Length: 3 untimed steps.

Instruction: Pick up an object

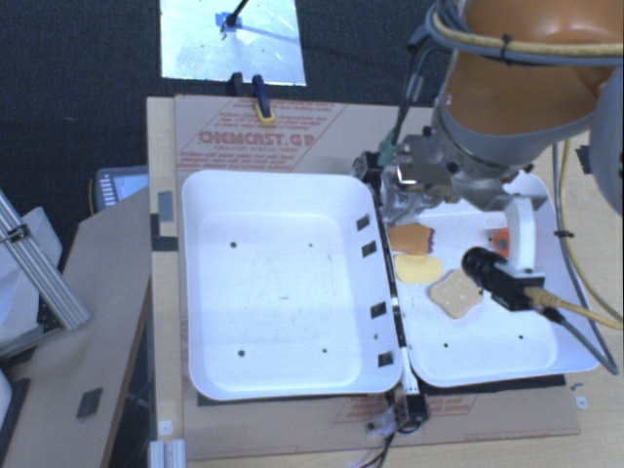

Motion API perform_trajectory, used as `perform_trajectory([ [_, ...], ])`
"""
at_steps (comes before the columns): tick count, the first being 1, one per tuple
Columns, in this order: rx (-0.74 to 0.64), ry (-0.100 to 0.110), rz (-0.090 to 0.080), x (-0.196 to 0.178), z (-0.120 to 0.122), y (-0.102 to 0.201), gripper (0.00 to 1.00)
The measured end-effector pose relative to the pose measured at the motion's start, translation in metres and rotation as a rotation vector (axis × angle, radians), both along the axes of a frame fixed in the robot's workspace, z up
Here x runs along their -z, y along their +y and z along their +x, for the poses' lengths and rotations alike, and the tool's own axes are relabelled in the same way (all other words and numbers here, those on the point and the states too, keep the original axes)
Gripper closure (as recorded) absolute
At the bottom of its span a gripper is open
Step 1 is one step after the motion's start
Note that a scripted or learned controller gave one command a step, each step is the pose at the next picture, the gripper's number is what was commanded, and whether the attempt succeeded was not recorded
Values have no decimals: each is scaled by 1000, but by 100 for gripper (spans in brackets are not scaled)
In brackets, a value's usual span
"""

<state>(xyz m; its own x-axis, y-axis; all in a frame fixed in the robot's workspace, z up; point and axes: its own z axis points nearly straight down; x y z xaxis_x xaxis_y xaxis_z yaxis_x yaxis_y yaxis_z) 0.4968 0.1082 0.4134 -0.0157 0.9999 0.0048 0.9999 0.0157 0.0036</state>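
Orange and grey, the arm [517,76] hangs over the right bin [487,364]. Whether the gripper [409,198] is open, I cannot tell. Toy foods [429,266] lie below it.

A dark carpeted floor [78,57] surrounds a cardboard sheet [258,135] printed with red letters. Behind the sheet lies a shiny metal plate [234,27], catching pale light. To the sheet's left stands a tan table [83,300], with a ribbed aluminium bar [34,266] slanting beyond the table's left edge.
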Motion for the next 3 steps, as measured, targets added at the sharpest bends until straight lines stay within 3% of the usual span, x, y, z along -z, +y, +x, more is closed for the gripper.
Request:
perform_trajectory([
  [1,7,-2,-1,-38,-11,40,100],
  [2,6,-2,-2,-47,-10,37,100],
  [3,7,-1,-1,-78,-11,89,100],
])
